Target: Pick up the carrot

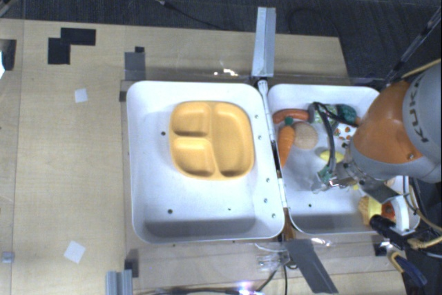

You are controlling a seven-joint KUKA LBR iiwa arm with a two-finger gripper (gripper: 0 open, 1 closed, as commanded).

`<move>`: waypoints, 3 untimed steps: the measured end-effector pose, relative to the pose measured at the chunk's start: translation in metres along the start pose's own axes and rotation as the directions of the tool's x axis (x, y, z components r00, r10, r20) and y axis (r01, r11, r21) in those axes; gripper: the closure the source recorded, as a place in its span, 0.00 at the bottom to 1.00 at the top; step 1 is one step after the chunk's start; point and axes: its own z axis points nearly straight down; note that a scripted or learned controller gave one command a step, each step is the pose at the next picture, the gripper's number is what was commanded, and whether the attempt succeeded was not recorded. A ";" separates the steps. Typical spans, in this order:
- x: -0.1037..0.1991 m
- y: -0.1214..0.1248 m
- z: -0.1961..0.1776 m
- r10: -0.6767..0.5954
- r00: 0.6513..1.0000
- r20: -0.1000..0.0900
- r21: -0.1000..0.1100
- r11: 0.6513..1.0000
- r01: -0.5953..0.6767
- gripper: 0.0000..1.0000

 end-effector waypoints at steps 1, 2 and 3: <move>-0.037 -0.005 0.010 -0.473 0.881 0.008 -0.008 0.881 0.473 1.00; -0.002 0.002 -0.056 -0.534 0.845 0.007 -0.006 0.845 0.534 1.00; 0.004 0.001 0.005 -0.602 0.798 0.001 -0.001 0.798 0.602 1.00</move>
